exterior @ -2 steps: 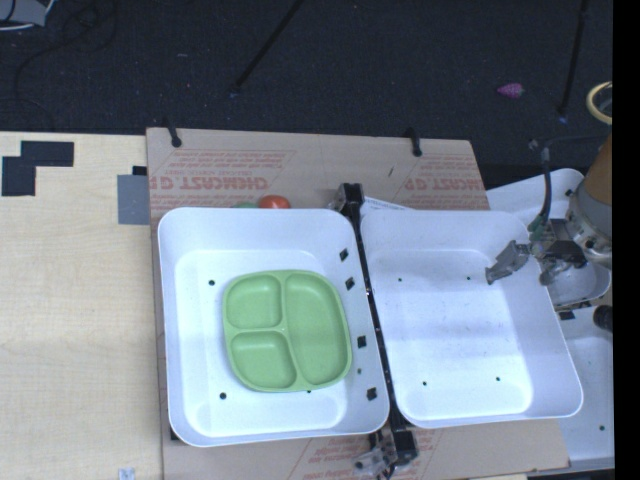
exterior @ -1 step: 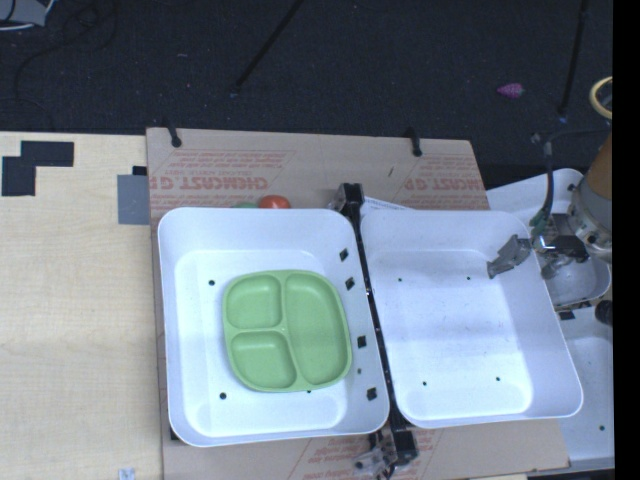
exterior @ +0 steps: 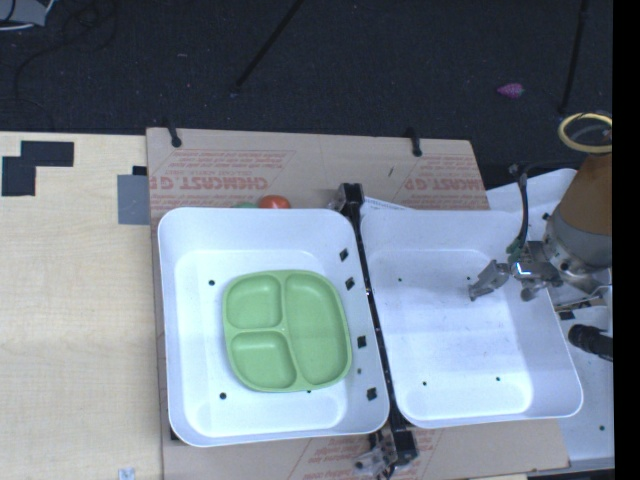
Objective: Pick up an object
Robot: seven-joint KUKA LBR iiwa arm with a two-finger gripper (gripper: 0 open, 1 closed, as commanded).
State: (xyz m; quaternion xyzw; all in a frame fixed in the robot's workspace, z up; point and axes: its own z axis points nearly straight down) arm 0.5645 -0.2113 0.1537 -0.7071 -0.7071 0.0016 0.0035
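Hovering above right bin [exterior: 560,388] near right wall: tool [exterior: 497,280] (fingers apart, holding nothing).

The arm [exterior: 590,208] enters at the picture's right edge as a broad rounded body, tan-orange above and grey below, the grey part forming a smooth collar around the wrist. A thin yellowish ring sits at the top of the orange section. Below the collar the hand [exterior: 500,276] is a cluster of small grey metal parts with angular linkages, and a small bright bluish-white spot glints near its middle. A thin dark cable [exterior: 523,208] runs down along the wrist to the hand. A black cylindrical piece [exterior: 592,341] juts out beneath the wrist, beside pale metal brackets.
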